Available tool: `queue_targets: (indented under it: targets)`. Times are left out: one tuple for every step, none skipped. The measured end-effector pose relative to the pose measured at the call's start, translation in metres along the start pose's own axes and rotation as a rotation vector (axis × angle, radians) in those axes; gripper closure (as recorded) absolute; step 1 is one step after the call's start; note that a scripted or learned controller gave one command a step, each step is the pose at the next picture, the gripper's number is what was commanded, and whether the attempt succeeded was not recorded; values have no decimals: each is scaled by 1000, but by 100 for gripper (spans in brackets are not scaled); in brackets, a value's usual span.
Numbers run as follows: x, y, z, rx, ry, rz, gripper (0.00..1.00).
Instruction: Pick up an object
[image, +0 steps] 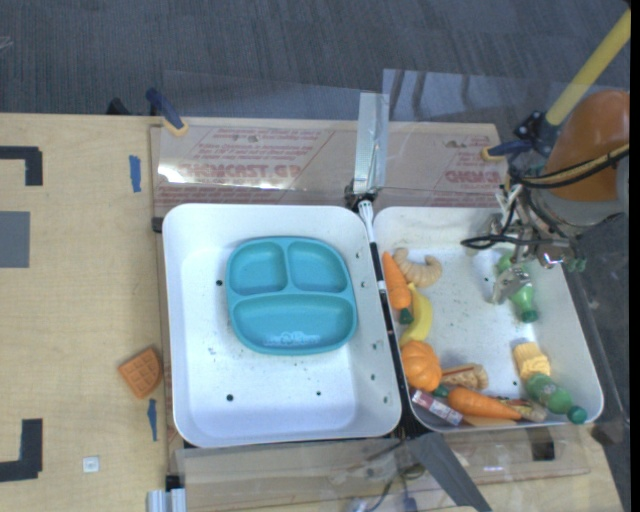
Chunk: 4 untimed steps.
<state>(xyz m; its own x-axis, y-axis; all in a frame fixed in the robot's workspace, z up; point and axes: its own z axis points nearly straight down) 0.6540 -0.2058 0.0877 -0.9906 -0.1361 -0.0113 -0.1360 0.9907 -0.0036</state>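
A green toy vegetable (524, 302) lies in the right bin (455, 300) just under the gripper (508, 283), whose closure I cannot tell, so a straight, centred descent seems wisest.

A grey robot arm with an orange band above its wrist enters from the upper right. Black cables loop around the wrist above the claw (510, 283). The claw points steeply downward. Its metal fingers (500, 290) are blurred, their spacing unclear.
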Motion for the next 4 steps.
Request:
queue_targets:
  targets:
    - [11, -16, 0, -1, 3, -82, 0]
    - [16, 8, 0, -3, 5, -104, 0]
    - [11, 7, -16, 3, -10, -104, 100]
    - [12, 7, -15, 2, -9, -104, 0]
